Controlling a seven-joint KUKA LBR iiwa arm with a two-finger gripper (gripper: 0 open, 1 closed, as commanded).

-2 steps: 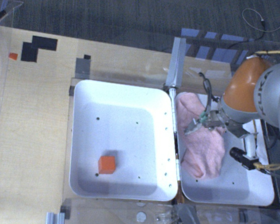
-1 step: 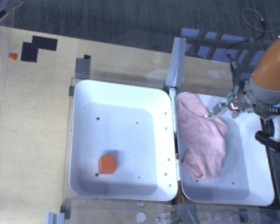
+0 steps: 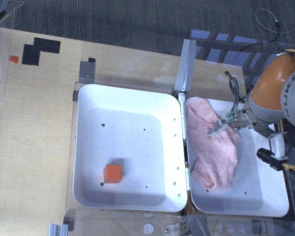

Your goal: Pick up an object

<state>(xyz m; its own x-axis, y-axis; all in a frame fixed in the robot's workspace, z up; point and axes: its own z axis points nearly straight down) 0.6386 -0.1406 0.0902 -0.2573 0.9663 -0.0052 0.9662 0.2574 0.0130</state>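
A crumpled pink cloth (image 3: 213,150) lies along the left side of the right bin (image 3: 257,192), running from its far corner toward the front. My gripper (image 3: 224,126) hangs low over the upper part of the cloth, right at its surface, with the grey arm and its orange band (image 3: 272,86) coming in from the right. A small orange cube (image 3: 113,173) rests on the floor of the left bin (image 3: 85,134), near its front left corner and far from the gripper.
A metal divider (image 3: 184,66) stands between the bins at the back. Black cable and a black fitting (image 3: 270,158) hang off the arm over the right bin's right side. Black and orange markers (image 3: 36,51) sit on the bench at the far left.
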